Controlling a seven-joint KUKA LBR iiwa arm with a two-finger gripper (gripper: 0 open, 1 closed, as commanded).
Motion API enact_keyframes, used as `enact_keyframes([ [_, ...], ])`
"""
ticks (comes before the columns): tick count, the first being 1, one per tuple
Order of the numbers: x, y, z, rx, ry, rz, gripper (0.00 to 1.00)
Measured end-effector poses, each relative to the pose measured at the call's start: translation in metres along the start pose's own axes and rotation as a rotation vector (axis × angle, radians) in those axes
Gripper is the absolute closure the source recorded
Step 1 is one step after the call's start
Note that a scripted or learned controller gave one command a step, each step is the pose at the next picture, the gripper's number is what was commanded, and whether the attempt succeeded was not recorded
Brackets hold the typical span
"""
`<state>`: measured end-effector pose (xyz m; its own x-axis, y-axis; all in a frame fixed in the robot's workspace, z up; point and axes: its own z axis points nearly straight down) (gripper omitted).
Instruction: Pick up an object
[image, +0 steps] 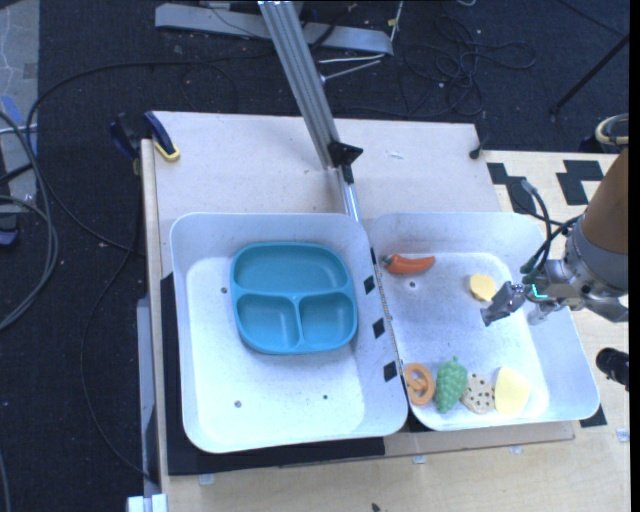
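1. Standing by the bench: two white bins are sitting side by side, their inner rims meeting in the middle. The left bin (200, 400) is carrying a blue divided tray (295, 298) toward its upper half, leaving plenty of bare floor below and along its left wall.
2. The right bin (440, 232) is where the pickable stuff is lying. An orange carrot-looking piece (410, 264) is sitting near the upper left corner, close to the shared rim. A small yellow piece (483, 288) is lying right of center.
3. Along the near edge, four things are crowding in a row: a pretzel (418, 382), a green bumpy piece (452, 383), a spotted cookie (480, 394) and a pale yellow wedge (512, 391). They're touching or nearly so, pretty tight against the rim.
4. The middle of the right bin is lying open.
5. The arm is reaching in from the right with the gripper (500, 306) hanging over the bin, just beside the yellow piece, fingers pointing down and left. Honestly can't tell how wide they are, too dark and small. Nothing visible between them.
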<state>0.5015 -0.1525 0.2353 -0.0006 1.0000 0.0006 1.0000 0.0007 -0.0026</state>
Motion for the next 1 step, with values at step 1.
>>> enact_keyframes([
  [1, 0.0, 0.0006, -0.0008, -0.002, 0.0, 0.0, 0.0],
])
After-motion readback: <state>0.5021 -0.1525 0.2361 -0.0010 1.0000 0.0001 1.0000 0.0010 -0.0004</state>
